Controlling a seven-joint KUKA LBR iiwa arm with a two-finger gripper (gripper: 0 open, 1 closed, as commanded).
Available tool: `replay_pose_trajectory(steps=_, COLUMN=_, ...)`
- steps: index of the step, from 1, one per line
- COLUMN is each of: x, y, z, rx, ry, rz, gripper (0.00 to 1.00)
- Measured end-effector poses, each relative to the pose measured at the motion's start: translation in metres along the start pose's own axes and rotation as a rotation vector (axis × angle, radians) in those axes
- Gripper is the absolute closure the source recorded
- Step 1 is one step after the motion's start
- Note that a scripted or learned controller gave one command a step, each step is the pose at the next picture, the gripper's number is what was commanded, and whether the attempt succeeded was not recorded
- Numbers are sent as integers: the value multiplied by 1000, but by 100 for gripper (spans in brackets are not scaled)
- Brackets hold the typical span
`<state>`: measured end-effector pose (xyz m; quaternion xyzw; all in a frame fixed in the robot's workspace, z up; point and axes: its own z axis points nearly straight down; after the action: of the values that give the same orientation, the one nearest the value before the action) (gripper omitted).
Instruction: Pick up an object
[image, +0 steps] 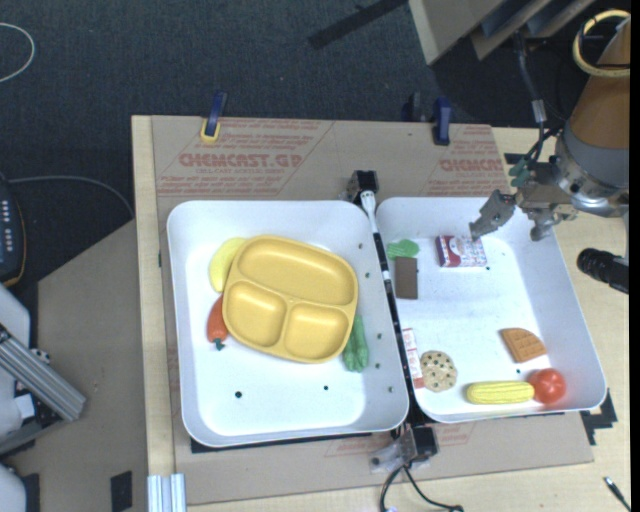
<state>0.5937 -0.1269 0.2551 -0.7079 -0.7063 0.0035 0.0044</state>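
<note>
My gripper (518, 221) hangs over the far part of the right bin (570, 290), open, with nothing between its fingers. A red and white packet (460, 251) lies just left of and below its left finger (492, 214). Also in this bin are a brown block (405, 278), a green piece (403, 247), a cookie (437, 370), a slice of bread (522, 344), a yellow corn cob (498, 392) and a red tomato (548, 385).
The left bin (190, 330) holds a yellow divided tray (290, 298) that partly covers a yellow fruit (223, 262), a red pepper (216, 323) and a green vegetable (356, 346). A small packet (410, 356) lies by the right bin's left wall.
</note>
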Motion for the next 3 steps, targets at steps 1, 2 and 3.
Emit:
replay_pose_trajectory(steps=1, x=0, y=2, z=-6, rx=-12, ry=-2, rz=-2, gripper=0)
replay_pose_trajectory(steps=2, x=4, y=-2, z=56, rx=-3, ry=1, rz=-2, gripper=0)
replay_pose_trajectory(steps=3, x=5, y=-6, z=120, rx=-3, ry=1, rz=-2, gripper=0)
